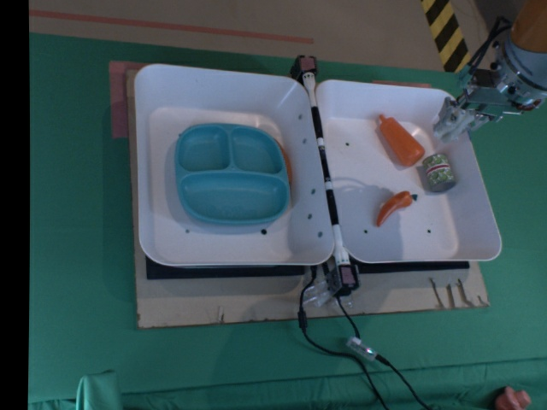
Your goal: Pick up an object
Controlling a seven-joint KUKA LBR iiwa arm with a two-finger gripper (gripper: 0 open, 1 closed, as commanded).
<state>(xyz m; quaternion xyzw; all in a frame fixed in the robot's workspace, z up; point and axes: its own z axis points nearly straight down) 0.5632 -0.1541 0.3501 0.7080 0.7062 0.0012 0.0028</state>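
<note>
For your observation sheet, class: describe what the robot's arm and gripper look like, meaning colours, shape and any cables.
The arm is grey with an orange band above the wrist. A thin dark cable loops along its left side. The gripper is a boxy pale grey-teal metal unit ending in light silvery fingers. No markings are legible.

The arm (pixel 523 37) was cut off at the right edge, and an orange thing (pixel 286 162), maybe a toy, hid behind the blue plate (pixel 231 176).

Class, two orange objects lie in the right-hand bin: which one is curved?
The small orange chilli-shaped object near the bin's middle is curved, with a dark tip. The larger orange bottle-shaped object above it in the view is straight.
</note>
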